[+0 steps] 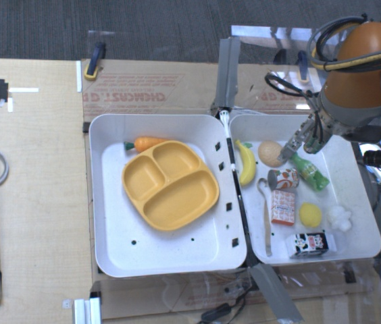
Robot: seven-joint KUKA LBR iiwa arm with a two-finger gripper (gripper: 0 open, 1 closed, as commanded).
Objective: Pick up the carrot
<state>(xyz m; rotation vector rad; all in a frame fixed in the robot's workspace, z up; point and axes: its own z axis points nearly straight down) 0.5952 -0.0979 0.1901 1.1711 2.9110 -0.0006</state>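
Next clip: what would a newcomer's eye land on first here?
Probably the yellow divided plate in the middle of the left bin, with the carrot at its upper-left rim. Then the arm's orange band at upper right, its gripper above the crowded right bin, beside the green bottle.

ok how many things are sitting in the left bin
2. A yellow divided plate fills the middle of the left bin, and a carrot lies along the plate's far edge. Something small could be hidden under the plate.
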